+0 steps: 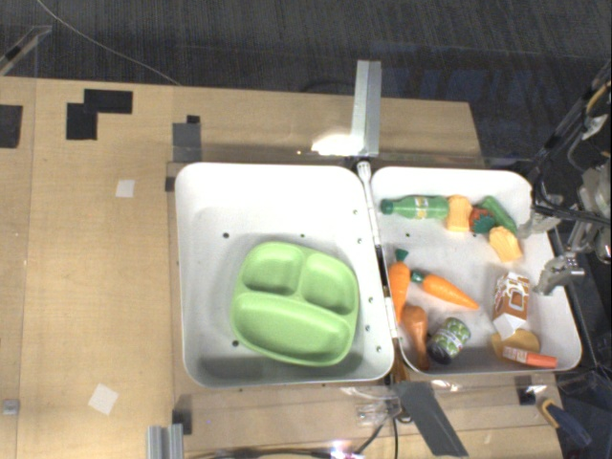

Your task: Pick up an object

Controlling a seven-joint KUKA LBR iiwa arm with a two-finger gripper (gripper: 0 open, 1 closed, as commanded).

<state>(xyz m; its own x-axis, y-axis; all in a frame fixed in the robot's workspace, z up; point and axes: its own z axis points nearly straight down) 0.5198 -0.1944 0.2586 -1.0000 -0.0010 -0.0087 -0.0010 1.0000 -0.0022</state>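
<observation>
The right bin (449,182) holds several toy foods. A green bottle (416,207) lies along its back wall beside a yellow-orange piece (459,213) and a green vegetable (498,213). A carrot (446,290) lies in the middle, and a second orange carrot (399,290) lies by the left wall. At the front are a brown piece (414,325) and a dark green can (449,338). A brown-and-white carton (512,296) stands at the right. My gripper (559,256) hangs over the bin's right rim, just right of the carton, with nothing seen in it.
The left bin (206,256) holds a green divided plate (296,302). A yellow piece (506,245) and a yellow-and-red item (521,349) lie near the right bin's right side. A metal post (367,108) stands behind the bins. Cables hang at the far right.
</observation>
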